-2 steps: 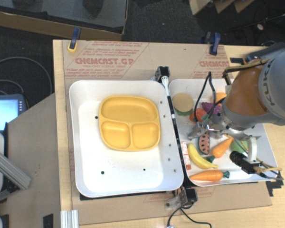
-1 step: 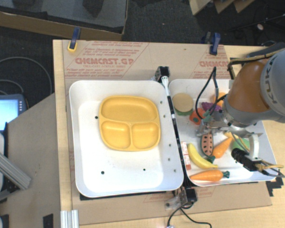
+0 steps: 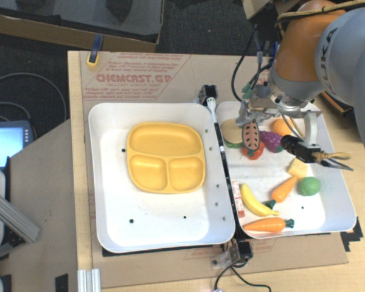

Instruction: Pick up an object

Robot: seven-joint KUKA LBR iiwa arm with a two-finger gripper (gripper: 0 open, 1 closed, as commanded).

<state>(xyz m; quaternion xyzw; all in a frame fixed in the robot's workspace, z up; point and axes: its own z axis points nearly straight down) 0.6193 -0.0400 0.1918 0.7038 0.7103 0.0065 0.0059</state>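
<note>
My gripper point(image 3: 250, 120) hangs over the back left part of the right bin point(image 3: 337, 221). A red watermelon slice point(image 3: 251, 139) with black seeds stands upright between its fingers, just above the bin floor. Purple grapes point(image 3: 271, 140) lie right beside the slice, with an orange fruit point(image 3: 282, 127) behind them. Further forward in the same bin lie a yellow wedge point(image 3: 297, 168), a green lime point(image 3: 309, 186), a short carrot point(image 3: 283, 189), a banana point(image 3: 255, 201) and a long carrot point(image 3: 265, 225).
The left bin point(image 3: 109, 181) holds a yellow divided plate point(image 3: 166, 157). A pale round piece with a green edge point(image 3: 231, 134) lies left of the gripper by the bins' shared wall. The arm's orange band point(image 3: 301, 47) rises at the back right.
</note>
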